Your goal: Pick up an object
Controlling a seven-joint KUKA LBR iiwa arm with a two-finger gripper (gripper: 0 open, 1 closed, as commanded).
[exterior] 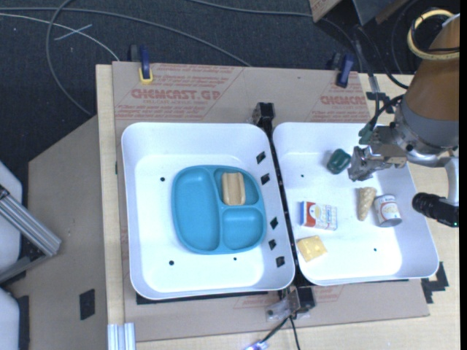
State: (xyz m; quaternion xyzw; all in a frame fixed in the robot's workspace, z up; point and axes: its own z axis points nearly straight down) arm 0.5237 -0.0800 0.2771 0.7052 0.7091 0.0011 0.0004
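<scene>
The arm reaches in from the right, and my gripper [362,168] hangs over the upper part of the right bin [408,265]. A dark green object [337,160] lies just left of it, close beside the gripper; contact cannot be judged. Below the gripper lie a beige piece [365,201] and a small can [387,210]. Toward the bin's left side are a white packet with red and blue print [318,215] and a yellow block [311,248].
The left bin [146,195] holds a blue divided plate [193,210] with a tan bread-like item [233,188] in its upper right compartment. A black divider with clips [271,188] runs between the bins. Blue clamps sit on the board's far edge.
</scene>
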